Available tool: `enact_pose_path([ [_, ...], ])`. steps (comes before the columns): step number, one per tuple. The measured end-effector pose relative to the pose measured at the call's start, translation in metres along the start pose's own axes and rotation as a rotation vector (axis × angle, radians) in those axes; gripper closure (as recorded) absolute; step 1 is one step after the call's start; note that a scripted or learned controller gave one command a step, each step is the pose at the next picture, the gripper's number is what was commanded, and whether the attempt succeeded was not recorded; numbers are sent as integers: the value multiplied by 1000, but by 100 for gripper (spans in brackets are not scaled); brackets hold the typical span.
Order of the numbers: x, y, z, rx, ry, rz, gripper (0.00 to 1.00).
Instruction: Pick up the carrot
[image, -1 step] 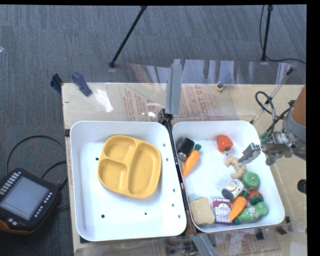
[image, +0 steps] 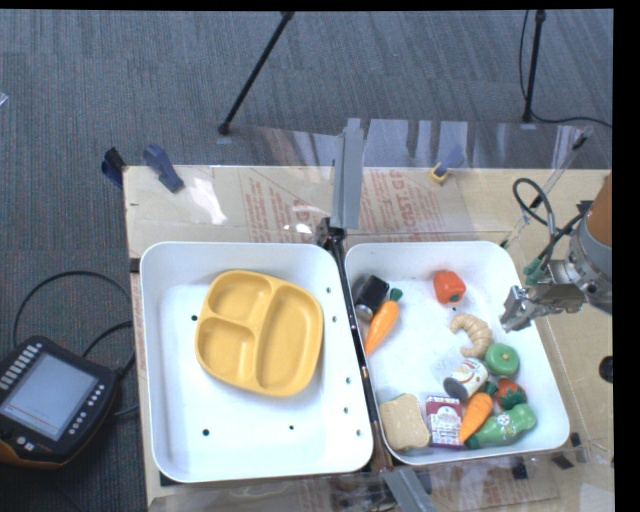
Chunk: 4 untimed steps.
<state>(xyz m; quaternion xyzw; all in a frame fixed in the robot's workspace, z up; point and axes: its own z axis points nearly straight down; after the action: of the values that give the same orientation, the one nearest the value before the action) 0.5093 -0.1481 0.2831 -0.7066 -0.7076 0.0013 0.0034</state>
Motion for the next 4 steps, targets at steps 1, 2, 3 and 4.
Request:
enact_pose_path([
  [1,0,0,0,0,0,3,0],
  [2,12,-33,21,-3,-2,-565,0],
  [3,-1,-33,77,-1,-1,-897,0],
  [4,34,-34,158,-1,0,-1396,0],
])
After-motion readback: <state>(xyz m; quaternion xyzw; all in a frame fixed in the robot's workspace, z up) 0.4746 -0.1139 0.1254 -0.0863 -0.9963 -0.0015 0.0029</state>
